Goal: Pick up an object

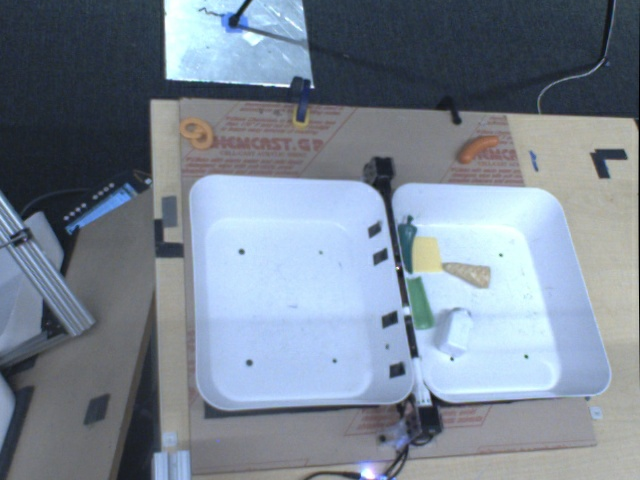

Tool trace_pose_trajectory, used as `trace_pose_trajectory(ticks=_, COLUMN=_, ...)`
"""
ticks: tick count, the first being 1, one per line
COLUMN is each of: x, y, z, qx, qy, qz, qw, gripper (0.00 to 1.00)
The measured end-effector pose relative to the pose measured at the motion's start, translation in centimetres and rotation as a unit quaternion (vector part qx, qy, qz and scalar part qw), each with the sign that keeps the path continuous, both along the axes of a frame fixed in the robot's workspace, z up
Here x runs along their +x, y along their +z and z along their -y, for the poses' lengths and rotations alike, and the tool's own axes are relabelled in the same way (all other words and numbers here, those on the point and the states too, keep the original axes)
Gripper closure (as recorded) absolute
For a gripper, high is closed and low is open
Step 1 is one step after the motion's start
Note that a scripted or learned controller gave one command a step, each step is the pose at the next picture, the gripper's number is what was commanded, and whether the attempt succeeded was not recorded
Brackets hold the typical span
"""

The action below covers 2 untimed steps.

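Camera view looks down on a brown board (330,133) printed with red lettering; the words near its back edge are too blurred to read with certainty. Two white bins sit side by side on it, touching along a dark clipped seam. Left bin (290,293) shows a bare floor with a few small dark holes. Right bin (540,288) holds five things, all gathered toward its left side: a dark green piece (407,240) lying against the seam wall, a yellow block (427,255) touching it on the right, a tan wedge (468,274) just beside the block and pointing left, a lighter green piece (420,303) below them along the seam, and a white lump (455,331) just right of that, nearer the front. On the board behind the bins lie an orange ring (196,133) at the left, a yellow and blue clamp (300,103) at the back edge, and an orange sausage shape (478,149) behind the right bin. A silvery sheet (235,28) lies on the dark floor beyond. No pincer state can be told, as the frame gives no sight of it.
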<state>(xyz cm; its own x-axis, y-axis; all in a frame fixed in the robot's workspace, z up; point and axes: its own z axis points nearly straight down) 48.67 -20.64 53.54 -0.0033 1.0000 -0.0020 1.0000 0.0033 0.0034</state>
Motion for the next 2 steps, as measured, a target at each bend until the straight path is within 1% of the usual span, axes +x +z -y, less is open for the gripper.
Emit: trace_pose_trajectory(ticks=2, x=0.00, y=0.00, z=0.00, qx=0.0000, qy=0.000, qz=0.000, qw=1.0000, gripper=1.00)
